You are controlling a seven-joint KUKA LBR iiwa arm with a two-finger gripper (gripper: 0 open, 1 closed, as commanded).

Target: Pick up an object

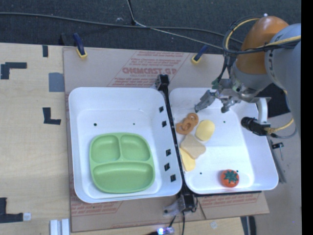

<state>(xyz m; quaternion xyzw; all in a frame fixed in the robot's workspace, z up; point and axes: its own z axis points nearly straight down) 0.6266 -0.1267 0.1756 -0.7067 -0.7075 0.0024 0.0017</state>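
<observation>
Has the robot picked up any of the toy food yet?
Not yet. The gripper hangs open over the far end of the right bin with nothing between its fingers. The pretzel, the yellow lemon, the bread slice, the cheese slice and the tomato all lie on the bin floor. What's left is going down, closing on one and lifting it.

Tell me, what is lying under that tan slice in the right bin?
A yellow piece pokes out from beneath the tan slice, at its lower left edge. How far it runs underneath is covered. Elsewhere, white bin floor surrounds the slice.
</observation>
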